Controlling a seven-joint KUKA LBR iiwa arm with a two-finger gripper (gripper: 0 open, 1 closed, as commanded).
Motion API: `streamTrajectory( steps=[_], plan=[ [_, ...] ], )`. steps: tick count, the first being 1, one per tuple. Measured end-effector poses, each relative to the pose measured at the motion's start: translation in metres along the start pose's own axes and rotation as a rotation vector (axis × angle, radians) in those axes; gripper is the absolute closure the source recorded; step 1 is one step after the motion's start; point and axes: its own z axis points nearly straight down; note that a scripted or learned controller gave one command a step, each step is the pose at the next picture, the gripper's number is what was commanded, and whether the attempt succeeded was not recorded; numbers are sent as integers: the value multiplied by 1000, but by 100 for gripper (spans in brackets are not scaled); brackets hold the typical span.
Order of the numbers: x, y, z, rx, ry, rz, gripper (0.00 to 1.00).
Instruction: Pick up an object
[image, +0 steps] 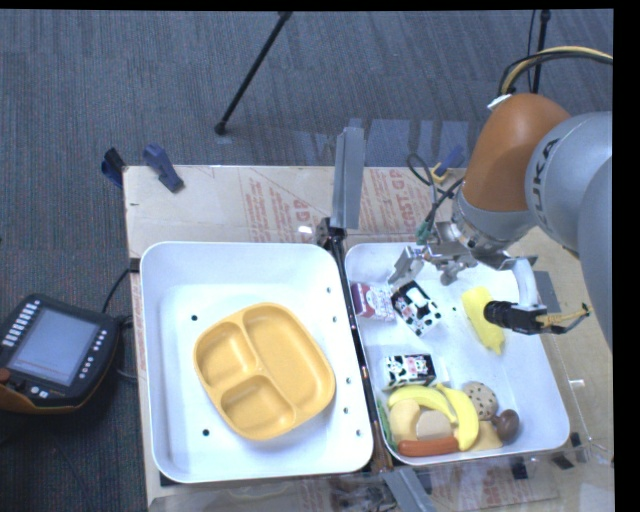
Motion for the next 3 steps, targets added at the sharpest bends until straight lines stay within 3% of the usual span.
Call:
streamTrajectory(
  steps=[1,2,3],
  plan=[
    [-8,-80,42,-6,-1,-163,0],
    [-9,-15,78,-17,-6,-213,0],
    [-8,-1,79,5,-6,-99,0]
  ],
)
